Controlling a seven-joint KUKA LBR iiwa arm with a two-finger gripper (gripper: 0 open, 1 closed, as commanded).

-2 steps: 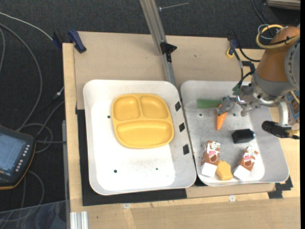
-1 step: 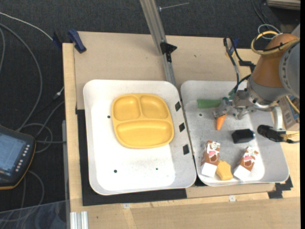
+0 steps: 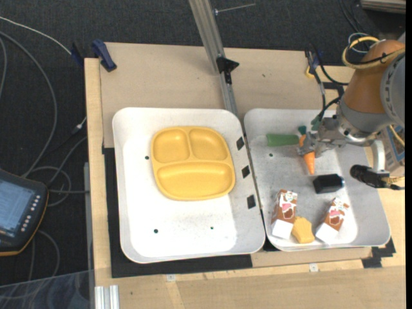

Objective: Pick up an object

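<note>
A: Item: carrot (image 3: 310, 162), right bin (image 3: 380, 230), long axis near-vertical in view.
B: Gripper (image 3: 313, 148): just above its upper end. Finger state: cannot tell; grip unconfirmed.

A robotics lab: a wooden surface (image 3: 161, 69) on dark carpet, ringed by loose cables (image 3: 38, 50), with a control pendant (image 3: 16, 208) and a metal camera mast (image 3: 209, 28).

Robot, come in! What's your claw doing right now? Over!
Gripper low in right bin, right at orange carrot. Grip unconfirmed. Green block and black block close by, not blocking.
</note>
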